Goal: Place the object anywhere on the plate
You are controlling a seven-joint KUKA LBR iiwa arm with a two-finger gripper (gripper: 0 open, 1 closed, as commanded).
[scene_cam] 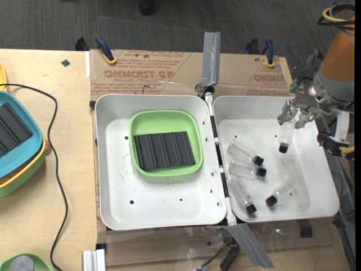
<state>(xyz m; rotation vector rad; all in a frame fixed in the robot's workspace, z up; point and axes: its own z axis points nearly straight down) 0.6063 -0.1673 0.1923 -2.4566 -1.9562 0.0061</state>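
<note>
Got gripper (295, 116) hovering over back right part of right bin (316, 205), grey arm (338, 66) with orange band reaching in from right. Can't tell claw state from this angle (metal and clear plastic blur together there), so not calling a grasp. Seeing vial (285, 139) just below gripper, clear tube, roughly upright, black cap at lower end; can't tell whether touching bin floor or hanging. Counting four other vials (248, 154) in same bin, all lying down, black-capped: two near middle left, side by side, two toward front edge. Nothing of that on plate (194, 123) so far: green, sitting in left bin (113, 208), toward back and centre, carrying black ridged pad (163, 150) flat across its middle. Well apart from vial, with wall between bins in the way. Noting cardboard (146, 72) behind both bins, held with blue clamps (104, 48). Also teal dish (22, 134) at far left on bench, black cable (56, 168) looping beside it.
</note>
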